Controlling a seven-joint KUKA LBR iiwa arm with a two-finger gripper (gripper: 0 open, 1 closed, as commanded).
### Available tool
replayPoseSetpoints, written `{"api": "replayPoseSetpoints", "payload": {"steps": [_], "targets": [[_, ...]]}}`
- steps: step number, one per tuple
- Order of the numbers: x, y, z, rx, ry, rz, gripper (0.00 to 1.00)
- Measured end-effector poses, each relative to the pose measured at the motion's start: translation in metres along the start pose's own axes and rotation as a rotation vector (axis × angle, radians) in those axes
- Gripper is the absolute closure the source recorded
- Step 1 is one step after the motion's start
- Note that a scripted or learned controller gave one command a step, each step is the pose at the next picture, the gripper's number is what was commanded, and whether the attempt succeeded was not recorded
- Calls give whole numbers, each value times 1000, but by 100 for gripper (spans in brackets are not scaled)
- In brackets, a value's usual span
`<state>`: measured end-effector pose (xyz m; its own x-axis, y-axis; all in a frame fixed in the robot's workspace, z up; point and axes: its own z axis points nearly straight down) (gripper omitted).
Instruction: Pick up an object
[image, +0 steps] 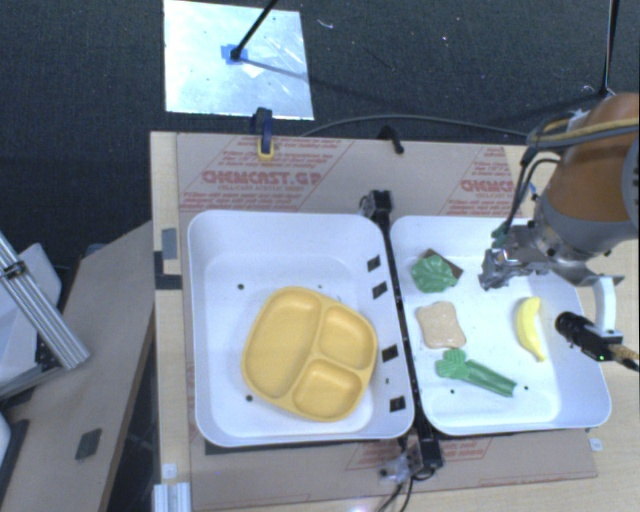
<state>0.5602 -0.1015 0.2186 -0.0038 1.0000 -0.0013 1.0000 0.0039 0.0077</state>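
Note:
The right bin (570, 405) holds a yellow banana (529, 327), a tan bread slice (439, 324), a green leafy vegetable (475, 373) and a green lettuce piece on a brown patty (434, 271). My gripper (497, 271) hangs over the upper middle of this bin, between the lettuce piece and the banana. Nothing shows between its fingers. From this angle the fingertips blur into one metal cluster.
The left bin (220, 260) holds a yellow divided tray (310, 352). A black clamp strip (392, 300) runs between the bins. The arm's orange band (600, 170) looms over the right bin's back right corner.

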Motion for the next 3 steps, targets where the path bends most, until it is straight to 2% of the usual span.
{"api": "replayPoseSetpoints", "payload": {"steps": [1, 2, 3], "targets": [[48, 10, -8, 5, 2, -5, 100], [108, 30, -2, 5, 4, -7, 100], [150, 54, -8, 3, 3, -5, 100]]}}
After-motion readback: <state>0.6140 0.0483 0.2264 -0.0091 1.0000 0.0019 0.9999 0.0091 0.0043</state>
